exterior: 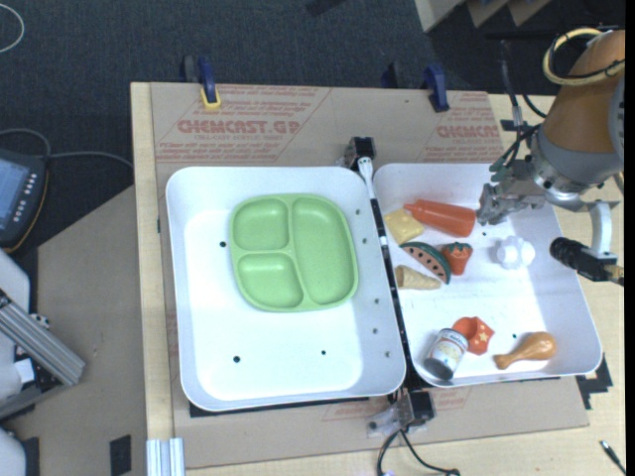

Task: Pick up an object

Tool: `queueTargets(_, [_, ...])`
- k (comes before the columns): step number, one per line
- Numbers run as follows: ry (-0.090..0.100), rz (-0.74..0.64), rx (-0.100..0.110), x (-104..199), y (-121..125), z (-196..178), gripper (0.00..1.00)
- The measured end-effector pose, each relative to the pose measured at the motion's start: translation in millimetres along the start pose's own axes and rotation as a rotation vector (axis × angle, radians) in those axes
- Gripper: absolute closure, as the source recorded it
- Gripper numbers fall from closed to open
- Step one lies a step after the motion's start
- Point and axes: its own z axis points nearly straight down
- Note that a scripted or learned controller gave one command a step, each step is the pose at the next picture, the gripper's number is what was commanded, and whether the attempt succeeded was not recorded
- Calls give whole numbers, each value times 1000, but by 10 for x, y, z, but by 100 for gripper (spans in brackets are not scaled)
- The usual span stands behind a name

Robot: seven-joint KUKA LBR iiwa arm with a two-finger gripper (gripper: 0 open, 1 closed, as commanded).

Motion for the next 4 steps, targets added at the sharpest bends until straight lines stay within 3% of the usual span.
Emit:
queueTargets(2, [1,0,3,13,37,-657,100])
queueTargets(3, [4,-3,10,395,-172,-707,100])
queueTargets(4, [5,-5,11,980,-411,-691,100])
